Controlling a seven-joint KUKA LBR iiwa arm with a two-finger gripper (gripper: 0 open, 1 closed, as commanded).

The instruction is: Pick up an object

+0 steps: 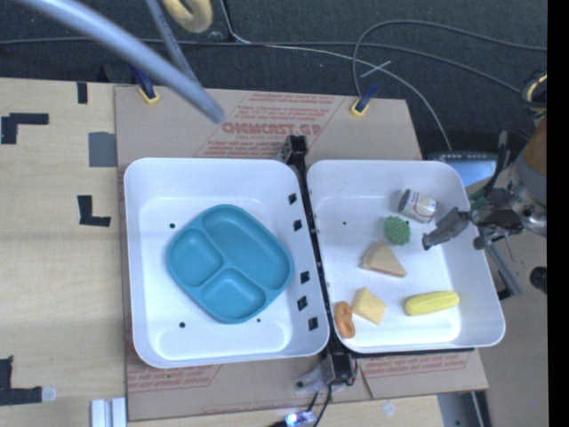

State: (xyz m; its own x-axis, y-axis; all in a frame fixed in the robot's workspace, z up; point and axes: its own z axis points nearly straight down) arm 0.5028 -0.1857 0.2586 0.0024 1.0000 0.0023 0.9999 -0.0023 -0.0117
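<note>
Gripper (455,227) over right bin (476,327), finger state hard to tell, holding nothing visible. Can (416,205) and broccoli (396,230) just beside it; corn (431,303) nearer front. Likely lining up a grab.

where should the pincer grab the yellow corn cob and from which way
Probably across the middle of the corn cob, coming straight down. It lies flat and long, roughly left to right, apart from the cheese wedge, so closing across its narrow width looks easiest.

Pincer (444,229) low, reaching leftward
</note>
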